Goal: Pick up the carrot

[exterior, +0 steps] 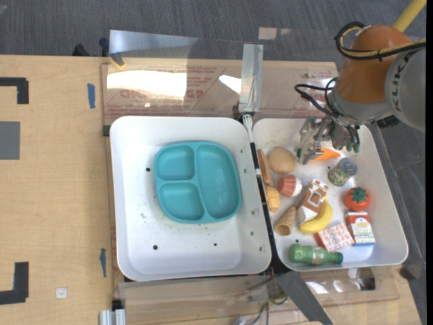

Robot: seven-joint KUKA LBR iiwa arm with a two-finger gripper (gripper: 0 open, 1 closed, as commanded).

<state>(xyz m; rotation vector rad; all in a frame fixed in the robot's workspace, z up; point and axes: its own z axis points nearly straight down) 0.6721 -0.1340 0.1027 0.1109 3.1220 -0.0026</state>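
Bench (47, 181) is seen from above with two white bins side by side; the left bin (128, 249) carries a teal divided plate (197, 180), the right bin (389, 239) carries the toy food. Arm (375, 63), grey with the orange band, is reached in from the right and is hung over the far end of the right bin. Gripper (312, 147) is placed low over that bin's far part, just beside the carrot (329, 154). Carrot is seen as a small orange piece lying on the bin floor, its near end right at the fingertips, its other end pointed toward the bin's right wall. Whether the claw is wide or narrow cannot be told: the fingers are lost in dark metal and cable clutter, and no orange is clearly seen between them. Grasp is therefore judged not confirmed. Approach looks done; closing on the carrot and lifting it clear are judged to be left. Neighbours are noted, large to small: banana (318, 219), green bottle (314, 254), potato (281, 160), tomato (356, 198), small jar (342, 171). Jar and potato lie near the carrot, so a sloppy close could be expected to nudge them. Carrot is not lifted as far as can be seen.
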